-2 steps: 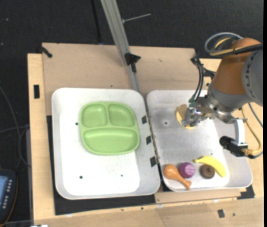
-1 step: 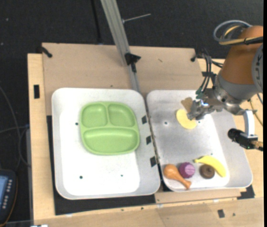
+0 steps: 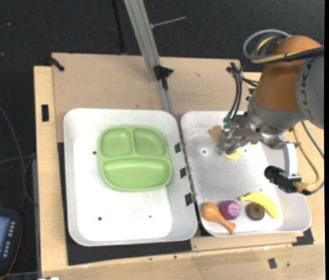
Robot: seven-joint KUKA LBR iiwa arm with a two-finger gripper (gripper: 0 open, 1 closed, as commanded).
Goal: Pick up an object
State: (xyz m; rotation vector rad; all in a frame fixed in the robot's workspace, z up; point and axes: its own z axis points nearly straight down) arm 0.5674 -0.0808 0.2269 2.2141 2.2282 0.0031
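Gripper (image 3: pixel 231 144) low over right bin (image 3: pixel 211 179), upper middle, directly on a small yellow object (image 3: pixel 234 153); contact likely, grip cannot be told. Tan scrap (image 3: pixel 214 134) just beside at 10 o'clock. Toward 6 o'clock along the near wall: orange gourd-shaped piece (image 3: pixel 217 214), purple object (image 3: pixel 230 209) touching it, brown ring (image 3: pixel 255 212), banana (image 3: pixel 262 203). At 9 o'clock, left bin (image 3: pixel 83 214) bears green divided plate (image 3: pixel 135 158).
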